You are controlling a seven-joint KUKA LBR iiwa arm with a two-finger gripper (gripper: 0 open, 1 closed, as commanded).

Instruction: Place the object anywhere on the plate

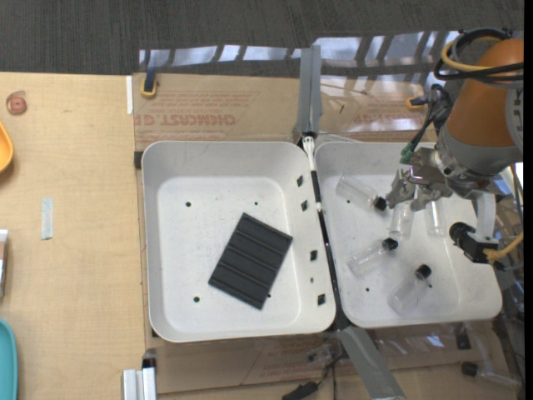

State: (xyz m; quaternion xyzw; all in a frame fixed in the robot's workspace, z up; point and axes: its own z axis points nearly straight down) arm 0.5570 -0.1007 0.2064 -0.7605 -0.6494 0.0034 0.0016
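Observation:
A black ribbed plate lies tilted on the floor of the left bin. Several clear plastic vials with black caps lie scattered in the right bin: one vial at the upper left, another vial near the middle, and a third vial toward the front. My gripper hangs low over the upper middle of the right bin, just above a vial that lies beneath it. The wrist hides how the gripper stands on that vial.
A metal divider rail runs between the two bins at the back. Brown cardboard lies behind the bins. A wooden table spreads out to the left. Yellow and black cables loop around the arm's wrist.

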